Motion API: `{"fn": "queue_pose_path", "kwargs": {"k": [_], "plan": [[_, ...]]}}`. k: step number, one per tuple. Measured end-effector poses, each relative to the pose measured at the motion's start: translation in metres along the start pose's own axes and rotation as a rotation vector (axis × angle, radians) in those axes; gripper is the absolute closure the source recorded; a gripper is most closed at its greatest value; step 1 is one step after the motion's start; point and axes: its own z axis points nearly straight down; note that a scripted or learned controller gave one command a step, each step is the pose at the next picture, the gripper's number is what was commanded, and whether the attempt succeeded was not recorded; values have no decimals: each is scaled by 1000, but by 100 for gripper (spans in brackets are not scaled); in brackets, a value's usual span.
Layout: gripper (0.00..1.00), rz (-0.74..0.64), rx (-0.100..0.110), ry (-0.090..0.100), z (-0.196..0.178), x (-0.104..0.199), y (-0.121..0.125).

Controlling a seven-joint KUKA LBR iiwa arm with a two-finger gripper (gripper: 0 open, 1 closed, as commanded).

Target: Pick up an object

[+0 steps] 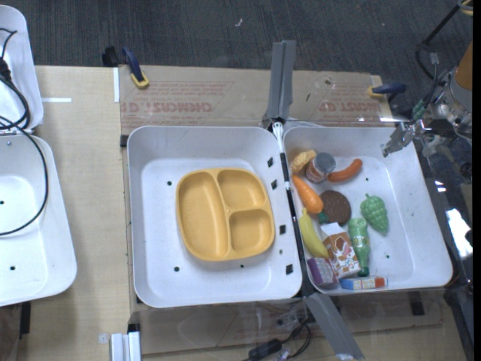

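1. At the frame's right edge, the metal two-finger gripper (pixel 398 138) hovers over the right white bin's (pixel 421 224) upper rim; whether it is parted is unclear.
2. Plastic toy foods (pixel 338 220) crowd that bin's left side.
3. Centre-left, a yellow divided tray (pixel 225 213) lies in the left white bin (pixel 150 224).

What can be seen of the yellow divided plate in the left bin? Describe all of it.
The yellow divided plate looks like smooth matte plastic, a rounded rectangle with a raised rim and three hollows: one long one on the camera view's left, two smaller ones on the right. It lies flat, right way up, turned slightly askew, near the middle of the left bin. Nothing lies in it and nothing touches it but the bin floor.
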Motion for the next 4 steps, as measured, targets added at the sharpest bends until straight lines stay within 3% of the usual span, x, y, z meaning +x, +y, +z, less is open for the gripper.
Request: {"fn": "queue_pose_path", "kwargs": {"k": [1,2,3,4], "plan": [[0,-142,0,1,112,69,5],[100,-141,-2,-1,102,69,6],[0,-141,-2,-1,102,69,6],[0,-125,-3,-1,116,20,35]]}}
